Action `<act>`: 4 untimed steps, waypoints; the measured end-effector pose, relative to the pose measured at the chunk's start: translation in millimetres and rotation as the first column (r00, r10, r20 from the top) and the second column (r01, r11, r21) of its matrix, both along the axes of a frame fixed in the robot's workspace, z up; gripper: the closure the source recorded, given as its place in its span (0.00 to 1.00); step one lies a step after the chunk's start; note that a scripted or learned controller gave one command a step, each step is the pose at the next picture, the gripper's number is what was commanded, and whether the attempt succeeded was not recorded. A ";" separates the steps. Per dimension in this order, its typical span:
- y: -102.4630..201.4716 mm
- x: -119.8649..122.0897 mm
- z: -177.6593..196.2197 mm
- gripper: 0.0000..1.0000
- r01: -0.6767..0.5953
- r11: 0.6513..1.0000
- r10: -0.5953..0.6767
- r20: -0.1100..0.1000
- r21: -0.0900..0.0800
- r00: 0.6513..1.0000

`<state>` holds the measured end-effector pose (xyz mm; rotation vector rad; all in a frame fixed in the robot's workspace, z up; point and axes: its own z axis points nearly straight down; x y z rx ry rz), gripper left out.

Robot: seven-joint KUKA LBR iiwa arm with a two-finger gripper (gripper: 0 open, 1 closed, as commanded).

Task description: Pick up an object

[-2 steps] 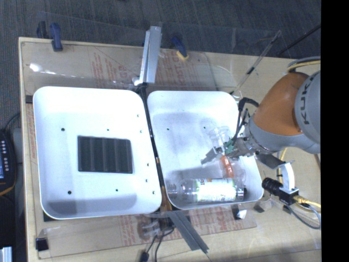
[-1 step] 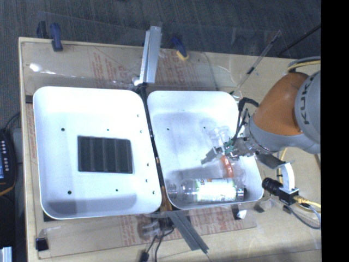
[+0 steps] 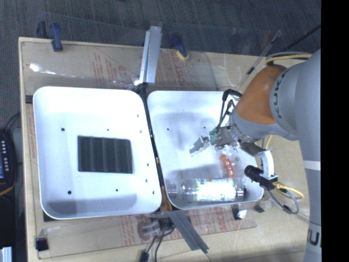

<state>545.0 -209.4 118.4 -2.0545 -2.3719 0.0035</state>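
My gripper (image 3: pixel 198 144) hangs over the middle of the right bin (image 3: pixel 174 105), pointing left, with bare white bin floor beneath its tip. A clear plastic bottle (image 3: pixel 206 190) with a white label lies on its side along the bin's near wall, below the gripper. A small orange-red item (image 3: pixel 227 166) lies just right of and below the gripper, partly under the wrist. Nothing shows in the gripper's grasp. In the left bin (image 3: pixel 54 108) a dark grey ribbed rectangular block (image 3: pixel 105 154) lies flat.
The grey arm with its orange band (image 3: pixel 256 100) crosses the right bin's right wall. A black cable fitting (image 3: pixel 259 176) sticks out near the bottle's cap end. A metal bar (image 3: pixel 149 56) stands behind the bins, and blue clamps (image 3: pixel 55 37) hold the board.
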 end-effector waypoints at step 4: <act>-1.2 -18.1 36.0 0.00 -0.189 0.982 0.189 0.004 -0.001 0.982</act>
